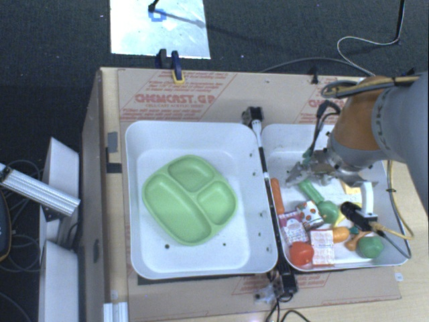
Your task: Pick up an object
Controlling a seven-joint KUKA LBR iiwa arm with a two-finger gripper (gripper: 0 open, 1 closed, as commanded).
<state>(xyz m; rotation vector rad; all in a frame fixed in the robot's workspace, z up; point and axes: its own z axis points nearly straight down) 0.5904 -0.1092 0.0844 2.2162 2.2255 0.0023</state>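
Surface (pixel 167 89): two shallow white plastic bins, side by side.

Left bin (pixel 144 146): one item, a light-green plastic plate (pixel 190 198) with three compartments, lying flat near the bin's middle.

Right bin (pixel 285 136): the loose objects crowd its 6 o'clock half.
- one orange carrot-shaped stick (pixel 275 196) along the 9 o'clock wall, long axis 12 to 6
- one green stick-shaped piece (pixel 310 192) near the centre, long axis roughly 10 to 4, its 4 o'clock end touching a green ball
- two green balls: one (pixel 328 212) at centre, one (pixel 369 246) toward 4 o'clock
- one red tomato-like ball (pixel 301 253) at 7 o'clock
- two red-and-white printed packets (pixel 293 228) (pixel 322 245), flat, just beside the tomato
- one small orange piece (pixel 340 234) between the packets and the far green ball

Pincer (pixel 299 173): over the right bin, just at 11 o'clock of the green stick's upper end. Nothing seen in its grip; cannot tell whether it is open or closed.
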